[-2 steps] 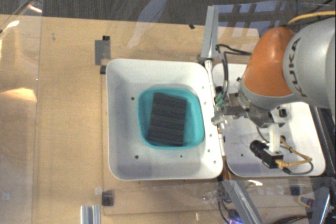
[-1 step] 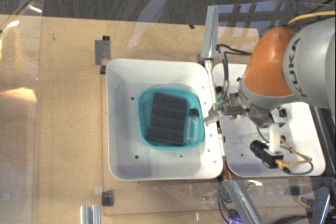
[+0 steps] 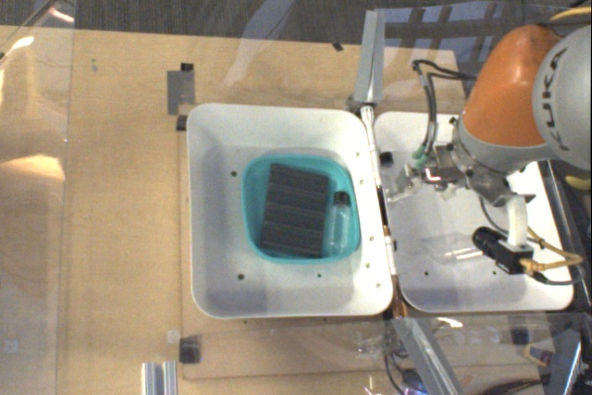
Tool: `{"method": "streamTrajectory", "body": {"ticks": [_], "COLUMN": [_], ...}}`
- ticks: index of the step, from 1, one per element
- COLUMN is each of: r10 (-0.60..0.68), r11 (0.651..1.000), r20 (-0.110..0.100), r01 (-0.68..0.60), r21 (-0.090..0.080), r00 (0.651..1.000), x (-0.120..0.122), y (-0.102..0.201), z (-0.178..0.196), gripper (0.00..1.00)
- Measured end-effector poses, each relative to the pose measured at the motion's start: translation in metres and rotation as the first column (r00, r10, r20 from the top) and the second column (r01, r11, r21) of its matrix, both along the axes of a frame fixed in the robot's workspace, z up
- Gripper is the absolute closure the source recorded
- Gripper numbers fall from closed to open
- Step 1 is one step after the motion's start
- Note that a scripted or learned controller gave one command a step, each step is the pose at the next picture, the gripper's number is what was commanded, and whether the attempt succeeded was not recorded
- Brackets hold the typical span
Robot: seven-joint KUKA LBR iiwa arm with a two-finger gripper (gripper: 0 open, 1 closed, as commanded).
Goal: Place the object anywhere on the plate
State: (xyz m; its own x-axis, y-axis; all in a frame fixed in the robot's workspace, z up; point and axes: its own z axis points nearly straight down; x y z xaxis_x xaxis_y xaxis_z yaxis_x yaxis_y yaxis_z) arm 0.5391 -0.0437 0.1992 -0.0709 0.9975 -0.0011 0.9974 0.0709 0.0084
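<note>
A square teal plate (image 3: 254, 199) lies in the middle of the left bin (image 3: 217, 264). A dark grey ribbed block (image 3: 296, 210) rests flat on the plate and covers most of it. A small clear bottle with a black cap (image 3: 341, 219) lies on the plate's right side, touching the block's edge. My gripper (image 3: 407, 182) hangs over the left part of the right bin (image 3: 481, 291), close to the divider between the bins and apart from the plate. The arm's orange band (image 3: 509, 88) and wrist hide much of it.
The two bins meet at a raised divider (image 3: 381, 217) between plate and gripper. A black connector with cables (image 3: 504, 252) hangs from the arm over the right bin. A metal post (image 3: 368, 55) stands behind the bins. Wooden bench top spreads to the left.
</note>
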Motion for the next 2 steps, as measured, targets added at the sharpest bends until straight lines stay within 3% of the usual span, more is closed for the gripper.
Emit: {"method": "streamTrajectory", "body": {"ticks": [1,2], "r10": [-0.082,-0.101], "r11": [0.997,0.995], "r20": [-0.002,-0.005], "r01": [0.082,0.101], "r21": [0.002,0.001], "r00": [0.997,0.995], "x": [-0.04,-0.028], "y": [0.062,0.076], "z": [0.031,0.012], "gripper": [0.0,0.0]}}
